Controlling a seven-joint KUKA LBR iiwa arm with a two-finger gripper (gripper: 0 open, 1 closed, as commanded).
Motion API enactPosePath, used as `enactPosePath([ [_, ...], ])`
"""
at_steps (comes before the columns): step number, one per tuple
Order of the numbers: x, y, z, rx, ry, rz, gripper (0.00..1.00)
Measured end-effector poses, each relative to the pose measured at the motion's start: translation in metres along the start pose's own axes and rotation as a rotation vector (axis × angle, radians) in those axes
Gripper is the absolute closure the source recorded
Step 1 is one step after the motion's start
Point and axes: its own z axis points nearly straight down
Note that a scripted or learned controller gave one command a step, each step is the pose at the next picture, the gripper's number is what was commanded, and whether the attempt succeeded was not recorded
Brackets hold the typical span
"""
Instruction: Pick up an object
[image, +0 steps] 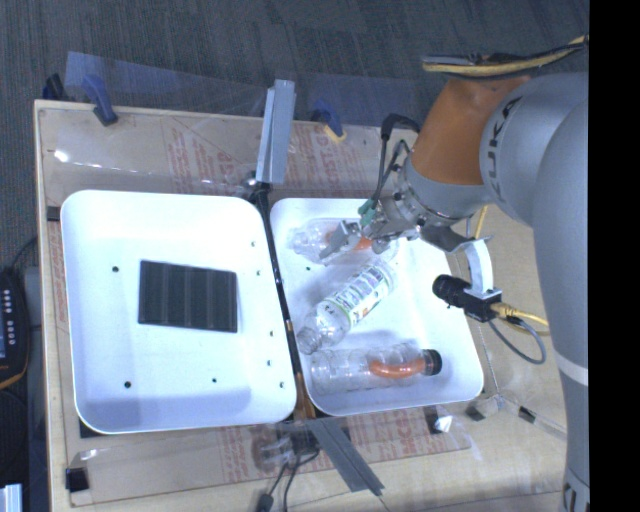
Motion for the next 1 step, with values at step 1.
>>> enactPosePath([
  [1,-0.0442,-0.0249,0.0729,0.004,0.001,0.06,0.0],
])
